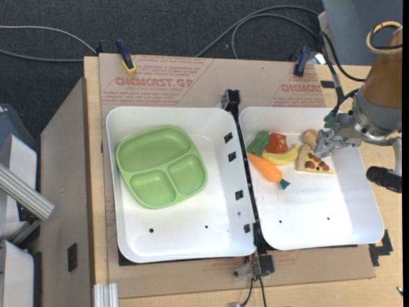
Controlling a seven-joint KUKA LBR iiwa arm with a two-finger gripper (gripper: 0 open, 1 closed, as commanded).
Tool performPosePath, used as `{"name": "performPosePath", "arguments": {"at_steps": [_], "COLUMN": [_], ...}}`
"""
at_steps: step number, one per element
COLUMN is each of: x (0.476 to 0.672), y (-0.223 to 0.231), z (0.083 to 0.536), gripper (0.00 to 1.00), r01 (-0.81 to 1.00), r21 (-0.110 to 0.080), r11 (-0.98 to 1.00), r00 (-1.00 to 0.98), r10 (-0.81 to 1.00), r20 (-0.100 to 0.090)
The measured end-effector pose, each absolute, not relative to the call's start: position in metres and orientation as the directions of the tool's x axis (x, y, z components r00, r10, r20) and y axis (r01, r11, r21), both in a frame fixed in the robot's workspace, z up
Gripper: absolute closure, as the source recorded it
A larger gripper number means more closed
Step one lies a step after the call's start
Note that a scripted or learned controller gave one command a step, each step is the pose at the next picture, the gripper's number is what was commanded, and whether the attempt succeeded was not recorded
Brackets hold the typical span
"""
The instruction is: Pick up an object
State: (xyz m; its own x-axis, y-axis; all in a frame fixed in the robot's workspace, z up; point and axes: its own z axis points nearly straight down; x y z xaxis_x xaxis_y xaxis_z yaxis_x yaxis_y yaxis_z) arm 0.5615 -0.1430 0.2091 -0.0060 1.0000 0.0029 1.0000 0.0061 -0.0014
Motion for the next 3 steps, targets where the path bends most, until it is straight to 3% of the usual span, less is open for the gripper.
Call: {"name": "performPosePath", "arguments": {"at_steps": [2,3], "x": [0.589,0.594], "y": [-0.039,0.011], "z": [0.214,0.225], "gripper": [1.00,1.00], "r01": [1.000,1.000], "r21": [0.002,0.002], "r11": [0.007,0.007], "r00": [-0.007,-0.007], "r10": [1.000,1.000], "r20": [0.002,0.002]}}
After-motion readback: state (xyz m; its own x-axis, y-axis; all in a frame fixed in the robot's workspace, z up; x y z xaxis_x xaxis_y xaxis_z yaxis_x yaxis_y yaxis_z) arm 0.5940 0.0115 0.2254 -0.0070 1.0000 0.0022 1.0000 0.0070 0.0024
